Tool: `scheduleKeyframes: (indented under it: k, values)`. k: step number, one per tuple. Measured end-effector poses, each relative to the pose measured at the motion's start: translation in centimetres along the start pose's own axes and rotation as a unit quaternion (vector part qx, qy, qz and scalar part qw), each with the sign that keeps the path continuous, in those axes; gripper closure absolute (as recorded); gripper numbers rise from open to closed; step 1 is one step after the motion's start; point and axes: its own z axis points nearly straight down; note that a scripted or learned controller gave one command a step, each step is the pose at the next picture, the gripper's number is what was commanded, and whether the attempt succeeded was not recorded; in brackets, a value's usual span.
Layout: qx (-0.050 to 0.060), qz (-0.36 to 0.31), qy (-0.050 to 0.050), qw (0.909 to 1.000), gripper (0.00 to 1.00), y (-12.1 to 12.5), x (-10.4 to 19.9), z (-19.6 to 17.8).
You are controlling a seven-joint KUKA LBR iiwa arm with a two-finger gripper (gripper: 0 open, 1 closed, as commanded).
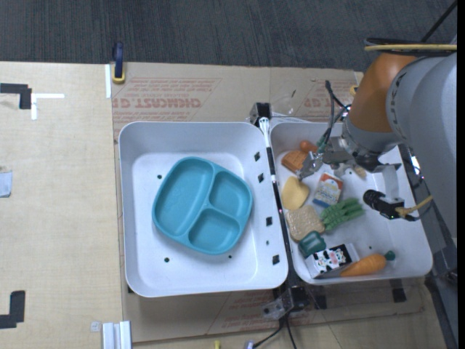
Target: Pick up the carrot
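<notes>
I am reaching in from the right, and my claw [327, 160] is hovering over the far part of the right bin [415, 262]. Whether it is spread or pressed together I cannot tell, since my own wrist is covering it.

The left bin [138, 267] is holding a blue divided plate [203, 206], lying flat and turned at an angle. The right bin is crowding many things together. An orange piece [293, 159] is lying just beside my claw, with a yellow piece [294, 193] and a small carton [328, 190] nearer. A green bunch [341, 213] and a speckled tan slab [303, 222] are lying nearer again. The carrot [364, 265] is lying along the bin's near edge, well apart from my claw, with its green tip toward the right. It is lying just beside a black-and-white box [333, 257].

My arm is hiding the bin's far right corner. The print on the carton and the box is too small to make out. Both bins are sitting on the tabletop [58, 195].
</notes>
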Motion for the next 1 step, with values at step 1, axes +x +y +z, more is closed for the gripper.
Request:
scheduleKeyframes:
  k: [1]
  values:
    - [-0.001, 0.053, 0.000, 0.9986, 0.00, 3.88, 0.55, -0.13]
